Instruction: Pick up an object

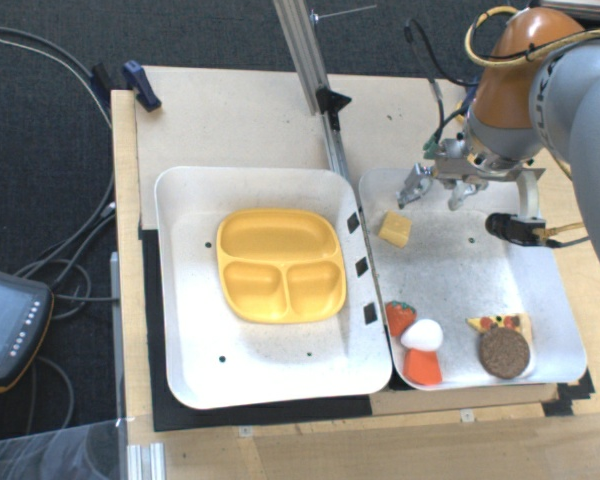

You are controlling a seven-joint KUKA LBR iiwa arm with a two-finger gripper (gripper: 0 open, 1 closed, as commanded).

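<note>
The gripper (436,190) hovers over the right bin (555,298), fingers spread and holding nothing. The tan block (396,230) lies near, just left and toward the bin's front, resting tilted.

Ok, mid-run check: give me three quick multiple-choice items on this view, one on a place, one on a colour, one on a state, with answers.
1. Where does the divided tray lie?
A. in the left bin
B. in the right bin
C. on the bare bench

2. What colour is that tray?
A. blue
B. yellow
C. green

3. How does the end effector stand to the tan block?
A. clamped on it
B. above the right bin, apart from it
C. over the left bin

Answers:
1 A, it sits on the left bin's floor.
2 B, it is yellow all over.
3 B, bare bin floor shows between the block and the end effector.
</note>
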